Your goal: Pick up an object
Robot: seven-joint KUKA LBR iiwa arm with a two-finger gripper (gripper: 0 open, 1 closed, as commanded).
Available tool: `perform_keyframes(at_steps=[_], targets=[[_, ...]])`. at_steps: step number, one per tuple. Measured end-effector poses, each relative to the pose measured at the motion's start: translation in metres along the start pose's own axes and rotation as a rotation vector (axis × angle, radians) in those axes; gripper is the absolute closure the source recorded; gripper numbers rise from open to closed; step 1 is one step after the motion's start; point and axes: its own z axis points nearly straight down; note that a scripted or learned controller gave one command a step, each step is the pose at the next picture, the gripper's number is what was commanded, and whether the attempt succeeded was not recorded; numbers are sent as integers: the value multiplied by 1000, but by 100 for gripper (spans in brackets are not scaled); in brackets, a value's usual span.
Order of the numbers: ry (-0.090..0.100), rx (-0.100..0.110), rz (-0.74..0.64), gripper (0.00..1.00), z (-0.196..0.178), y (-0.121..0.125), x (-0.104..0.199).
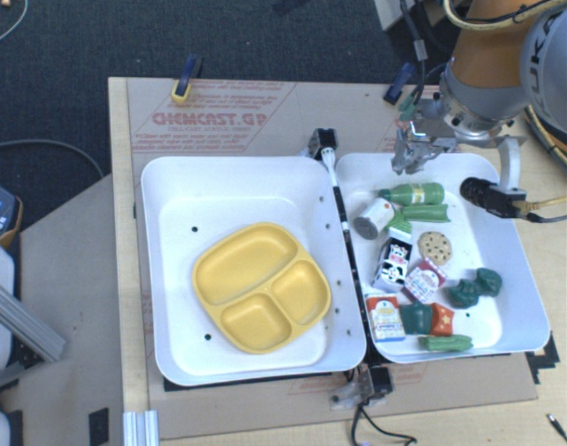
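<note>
My gripper (409,161) hangs over the far part of the right bin (516,249), its fingers close together and nothing between them. Just below it lies a green bottle (414,193) with a white label, and a green pod (423,213) lies against it. A small grey and white cup (372,218) lies on its side to the left. Further toward the front are a black and white carton (393,262), a round cookie (435,246), a pink packet (422,282), a dark green lump (475,287), a red carton (384,317) and a green bean (444,344).
The left bin (163,249) holds a yellow divided plate (260,286). A black cylinder (483,196) is mounted on the arm beside the right bin's far right. Clamps (184,79) sit at the board's far edge. Cables run at the right.
</note>
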Motion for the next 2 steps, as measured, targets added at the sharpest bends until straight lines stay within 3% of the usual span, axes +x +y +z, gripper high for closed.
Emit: perform_keyframes(at_steps=[2], targets=[[0,3,1,100,20,-63,72]])
